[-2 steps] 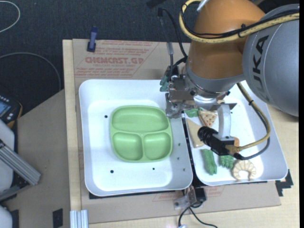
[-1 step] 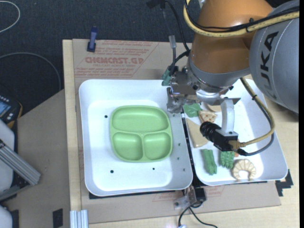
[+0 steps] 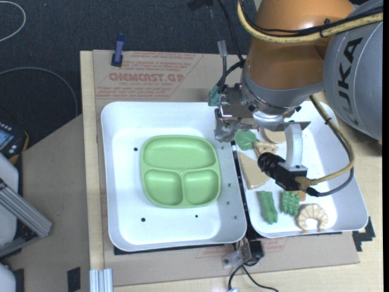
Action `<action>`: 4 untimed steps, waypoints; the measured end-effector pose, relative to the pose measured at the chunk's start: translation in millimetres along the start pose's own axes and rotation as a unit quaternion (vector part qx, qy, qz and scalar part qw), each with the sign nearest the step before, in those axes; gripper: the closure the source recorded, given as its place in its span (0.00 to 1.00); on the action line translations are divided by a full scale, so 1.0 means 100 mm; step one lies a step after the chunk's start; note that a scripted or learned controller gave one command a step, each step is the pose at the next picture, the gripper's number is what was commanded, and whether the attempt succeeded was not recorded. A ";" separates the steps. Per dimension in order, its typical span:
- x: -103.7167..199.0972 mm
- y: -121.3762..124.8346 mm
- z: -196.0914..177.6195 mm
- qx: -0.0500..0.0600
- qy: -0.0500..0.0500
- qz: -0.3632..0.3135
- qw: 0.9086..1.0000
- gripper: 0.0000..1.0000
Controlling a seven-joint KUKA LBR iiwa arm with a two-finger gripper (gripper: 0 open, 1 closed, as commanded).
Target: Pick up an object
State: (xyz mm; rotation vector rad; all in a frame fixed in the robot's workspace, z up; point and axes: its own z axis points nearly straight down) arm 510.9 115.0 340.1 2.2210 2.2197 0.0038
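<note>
arm [image 3: 292,41]: comes in from 3 o'clock; its orange and grey bulk covers the top half of the right bin [image 3: 341,201]
gripper [image 3: 226,126]: low over the right bin's 10 o'clock corner, right at the seam between the two bins
jaw state: cannot tell, the wrist hides the tips; nothing seen held
pale green piece [image 3: 246,140]: in the right bin, at 4 o'clock from the gripper and just beside it; whether they touch, cannot tell
tan wedge [image 3: 254,172]: flat on the right bin floor at 9 o'clock, along the left wall, below the pale green piece
small tan piece [image 3: 265,148]: just beside the pale green piece at its 4 o'clock, partly hidden by the arm
green stick [image 3: 267,207]: right bin, 7 o'clock, lying roughly along 12-6
bumpy green piece [image 3: 290,203]: 6 o'clock, just beside the green stick, apart from it
pale curled piece [image 3: 312,217]: 5 o'clock, near the front rim, touching or nearly touching the bumpy green piece
left bin [image 3: 115,163]: holds a green divided plate [image 3: 180,170] at its centre, three compartments, flat
cardboard sheet [image 3: 152,72]: under both bins, red print at 12 o'clock
blue clip [image 3: 118,50]: on the cardboard's far edge, at 11 o'clock from the left bin
</note>
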 end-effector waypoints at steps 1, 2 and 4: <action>-0.01 -0.35 0.98 0.008 -0.001 0.001 1.000 1.00; -0.35 -0.31 0.07 -0.003 0.000 0.001 1.000 1.00; 0.12 -0.17 -0.04 0.006 -0.002 0.002 1.000 1.00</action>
